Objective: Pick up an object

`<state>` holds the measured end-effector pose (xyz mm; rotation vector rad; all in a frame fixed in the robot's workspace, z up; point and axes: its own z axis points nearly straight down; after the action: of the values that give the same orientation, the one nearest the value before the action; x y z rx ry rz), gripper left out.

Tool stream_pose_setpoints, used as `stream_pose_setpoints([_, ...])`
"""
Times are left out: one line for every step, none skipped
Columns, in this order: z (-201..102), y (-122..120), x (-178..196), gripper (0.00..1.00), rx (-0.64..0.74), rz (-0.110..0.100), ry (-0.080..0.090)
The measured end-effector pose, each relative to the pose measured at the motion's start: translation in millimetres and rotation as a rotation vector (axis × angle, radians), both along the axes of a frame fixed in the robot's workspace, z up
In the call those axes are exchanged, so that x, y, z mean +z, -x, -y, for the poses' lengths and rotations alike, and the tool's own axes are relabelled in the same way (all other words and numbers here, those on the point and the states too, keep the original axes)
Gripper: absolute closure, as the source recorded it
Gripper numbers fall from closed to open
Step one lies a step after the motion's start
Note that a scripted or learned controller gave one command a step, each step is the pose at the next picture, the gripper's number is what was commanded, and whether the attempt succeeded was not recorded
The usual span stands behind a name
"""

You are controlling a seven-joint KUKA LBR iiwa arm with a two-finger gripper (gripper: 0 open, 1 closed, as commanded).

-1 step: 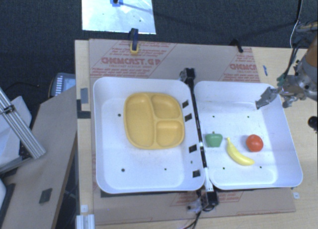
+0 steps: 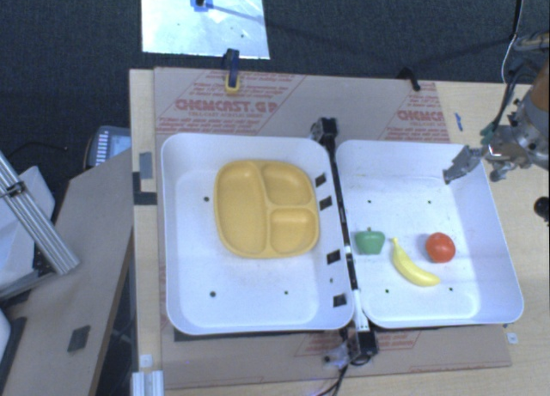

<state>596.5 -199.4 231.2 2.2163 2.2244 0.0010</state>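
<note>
Three toy foods lie in the right bin [image 2: 481, 300]: a green pepper [image 2: 369, 240], a yellow banana [image 2: 413, 265] and a red tomato [image 2: 440, 246], grouped near its front. My gripper [image 2: 479, 168] hangs over the bin's far right corner, well behind the tomato. It is open, its two fingers spread apart with nothing between them. One grey fingertip [image 2: 457, 168] points toward the bin's middle.
The left bin [image 2: 185, 300] holds a yellow divided plate [image 2: 265, 208]. A black divider with clips [image 2: 337, 214] runs between the two bins. A cardboard sheet [image 2: 258, 102] lies under both, and a cable [image 2: 518, 8] hangs down at the far right.
</note>
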Motion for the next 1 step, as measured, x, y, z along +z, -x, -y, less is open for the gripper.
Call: stream_pose_setpoints([-0.9,-6.2,-42.6,0.00,0.001,-0.001,0.000])
